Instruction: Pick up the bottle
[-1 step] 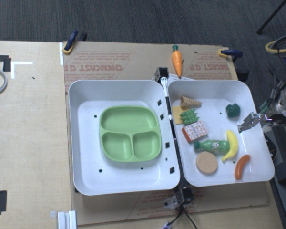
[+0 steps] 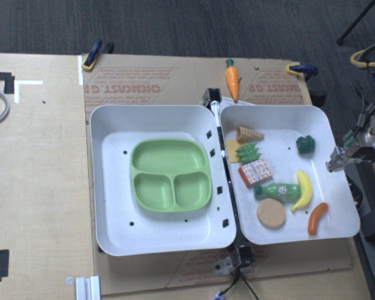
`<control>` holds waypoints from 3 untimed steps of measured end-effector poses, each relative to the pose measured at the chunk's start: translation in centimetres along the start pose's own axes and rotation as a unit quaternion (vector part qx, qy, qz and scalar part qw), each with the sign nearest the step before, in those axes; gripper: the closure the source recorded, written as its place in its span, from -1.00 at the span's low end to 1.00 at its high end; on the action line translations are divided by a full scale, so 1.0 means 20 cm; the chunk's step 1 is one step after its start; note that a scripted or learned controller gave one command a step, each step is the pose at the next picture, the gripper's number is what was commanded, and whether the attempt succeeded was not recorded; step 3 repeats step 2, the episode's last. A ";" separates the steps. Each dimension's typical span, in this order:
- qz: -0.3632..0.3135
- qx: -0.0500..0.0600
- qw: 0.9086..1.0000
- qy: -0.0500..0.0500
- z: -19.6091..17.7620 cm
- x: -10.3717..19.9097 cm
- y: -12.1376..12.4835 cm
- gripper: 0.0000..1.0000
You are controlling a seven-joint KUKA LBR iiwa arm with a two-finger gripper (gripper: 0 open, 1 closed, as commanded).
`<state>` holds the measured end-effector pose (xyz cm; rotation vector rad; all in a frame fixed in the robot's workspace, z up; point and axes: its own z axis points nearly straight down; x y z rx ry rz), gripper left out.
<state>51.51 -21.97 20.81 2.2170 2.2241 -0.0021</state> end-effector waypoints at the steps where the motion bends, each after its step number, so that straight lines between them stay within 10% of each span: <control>1: 0.230 0.001 0.973 0.000 -0.04 -0.01 -0.13 1.00; 2: 0.285 0.002 0.958 0.001 -0.10 0.45 -0.15 1.00; 3: 0.285 0.002 0.958 0.001 -0.10 0.45 -0.15 1.00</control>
